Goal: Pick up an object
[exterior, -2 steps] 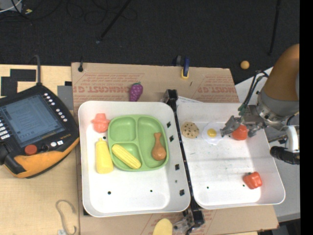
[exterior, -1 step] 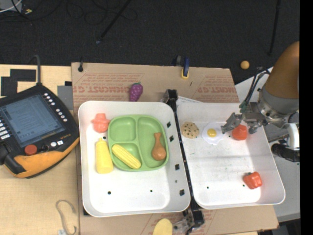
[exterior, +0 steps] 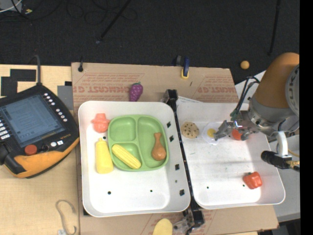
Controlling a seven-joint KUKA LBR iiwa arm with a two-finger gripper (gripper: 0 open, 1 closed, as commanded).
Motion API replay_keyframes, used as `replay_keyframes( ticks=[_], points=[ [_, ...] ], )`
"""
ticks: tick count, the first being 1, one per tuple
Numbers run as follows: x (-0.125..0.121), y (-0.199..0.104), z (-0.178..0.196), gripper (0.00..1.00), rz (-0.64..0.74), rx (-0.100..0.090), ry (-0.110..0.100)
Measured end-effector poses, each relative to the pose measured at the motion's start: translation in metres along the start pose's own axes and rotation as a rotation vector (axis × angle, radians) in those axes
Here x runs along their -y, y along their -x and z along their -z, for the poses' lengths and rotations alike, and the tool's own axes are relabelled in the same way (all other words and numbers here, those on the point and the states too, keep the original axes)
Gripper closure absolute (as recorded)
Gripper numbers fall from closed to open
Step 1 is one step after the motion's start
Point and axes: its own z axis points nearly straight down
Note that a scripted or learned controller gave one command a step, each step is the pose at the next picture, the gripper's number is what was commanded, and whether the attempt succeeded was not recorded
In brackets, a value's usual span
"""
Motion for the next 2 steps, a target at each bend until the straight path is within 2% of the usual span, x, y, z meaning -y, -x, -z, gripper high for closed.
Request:
replay_keyframes(
  ticks=[1,2],
  points=[
    [0.0,-0.003,-0.054,0.0,-0.001,0.0,-0.001],
    [-0.001,-0.002,-0.04,1.0,-0.003,-0.001,0.002]
  ],
)
